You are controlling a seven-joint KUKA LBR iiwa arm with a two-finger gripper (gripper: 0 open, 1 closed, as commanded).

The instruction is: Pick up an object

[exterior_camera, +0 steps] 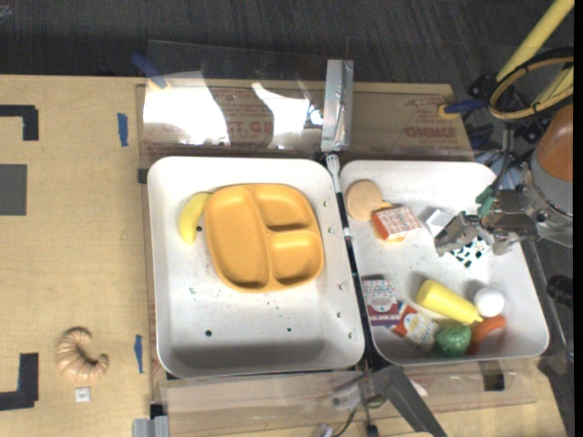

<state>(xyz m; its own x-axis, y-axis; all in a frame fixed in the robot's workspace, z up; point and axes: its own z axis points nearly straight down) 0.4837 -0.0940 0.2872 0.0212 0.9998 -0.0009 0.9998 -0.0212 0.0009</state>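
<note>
Two white bins are sitting side by side on the surface (73, 271). The left bin (255, 335) is holding a yellow divided tray (264, 235) with a banana (190, 215) touching its left edge. The right bin (519, 335) is holding a round cookie (363, 198), an orange-and-white box (395, 222), a yellow bottle (446, 300), a white ball (490, 303) and a green item (453, 339). The hand (466, 230) is hovering over the right bin's upper right part. A croissant (81, 353) is lying on the surface, well left of the bins.
</note>
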